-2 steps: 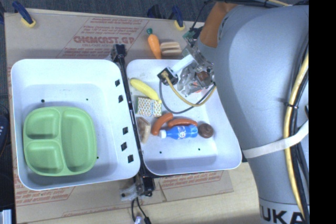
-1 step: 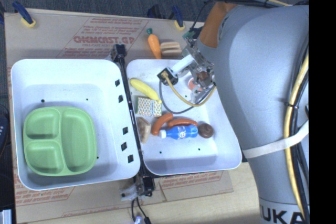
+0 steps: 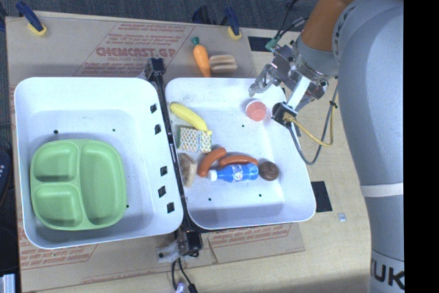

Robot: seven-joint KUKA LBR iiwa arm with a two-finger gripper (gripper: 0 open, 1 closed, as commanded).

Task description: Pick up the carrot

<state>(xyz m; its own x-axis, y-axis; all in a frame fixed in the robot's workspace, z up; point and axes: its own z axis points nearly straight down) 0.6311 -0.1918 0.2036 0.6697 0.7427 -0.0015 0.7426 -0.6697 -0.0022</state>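
Camera view, looking down at a slant, shows the carrot (image 3: 200,59) lying outside both bins, on the cardboard sheet (image 3: 130,44) that covers the table, just beyond the far rim of the right bin (image 3: 295,195). It is a small orange cone with a green tip, smooth like moulded plastic, and it sits just beside a tan bun-like toy (image 3: 223,64).

The claw (image 3: 273,94) hangs over the far right corner of the right bin, near a round pink disc (image 3: 256,110), well apart from the carrot. Whether it is released or clenched cannot be told from this angle; nothing is seen in its grip.

By the look of it, the task is at the approach step, with the pick not yet made. The next move would call for travel leftward past the bin rim, then a descent lined up across the carrot's narrow width.

Inside the right bin lie a curved yellow banana (image 3: 188,116), a patterned flat packet (image 3: 195,139), two glossy orange-red sausages (image 3: 226,161), a blue and white bottle (image 3: 234,173) and a brown round piece (image 3: 268,171). The left bin (image 3: 41,96) holds a matte green divided plate (image 3: 77,183) with three compartments.
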